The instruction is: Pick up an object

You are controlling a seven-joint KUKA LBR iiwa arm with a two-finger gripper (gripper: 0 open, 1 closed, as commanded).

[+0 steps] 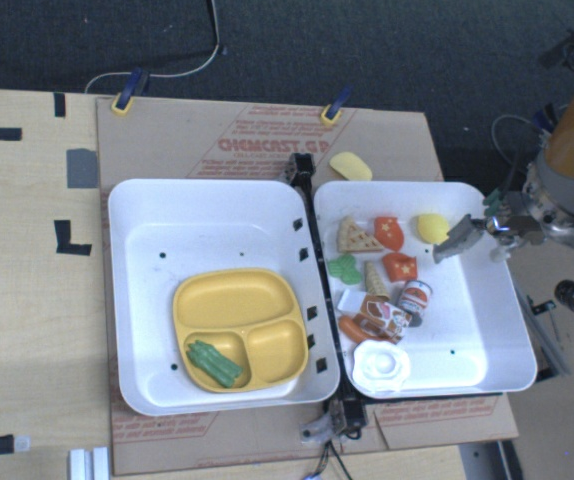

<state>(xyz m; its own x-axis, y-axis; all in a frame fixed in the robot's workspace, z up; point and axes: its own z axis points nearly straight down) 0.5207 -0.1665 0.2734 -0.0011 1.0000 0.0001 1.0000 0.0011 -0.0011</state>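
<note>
The right bin (467, 338) holds a heap of toy food: a yellow lemon (431, 228), a red pepper (388, 232), a red tomato piece (400, 266), a tan sandwich wedge (356, 236), a green leaf (343, 268), a small can (414, 297), an orange carrot (351, 326) and a white round lid (381, 365). My gripper (464, 231) hangs over the bin's upper right part, just right of the lemon and above the bin floor. It carries nothing that I can see.
In the left bin (147, 258) lies a yellow divided plate (257, 303) with a green pod (214, 363) in its lower left compartment. A yellow oval object (350, 166) rests on the cardboard behind the right bin. Two clamps hold the cardboard's far edge.
</note>
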